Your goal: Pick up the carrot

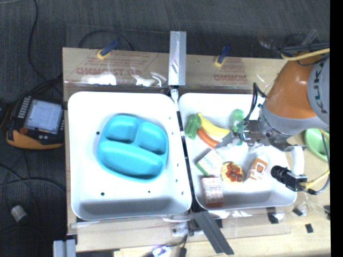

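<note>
- Carrot point(208, 137) seen in right bin point(236, 201), at 9 o'clock; dark carpet point(43, 36) surrounds bench.
- Arm point(292, 103) bent over bin; gripper point(234, 137) beside carrot; jaw state cannot be told.

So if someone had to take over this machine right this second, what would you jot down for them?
Claw: low in the right bin, beside the carrot; I can't tell if it is open or shut.
Carrot: lying in the right bin between the banana and a small box.
Blue tray: in the left bin.
Done: arm has reached the carrot.
Left: grip it and lift it out.
</note>
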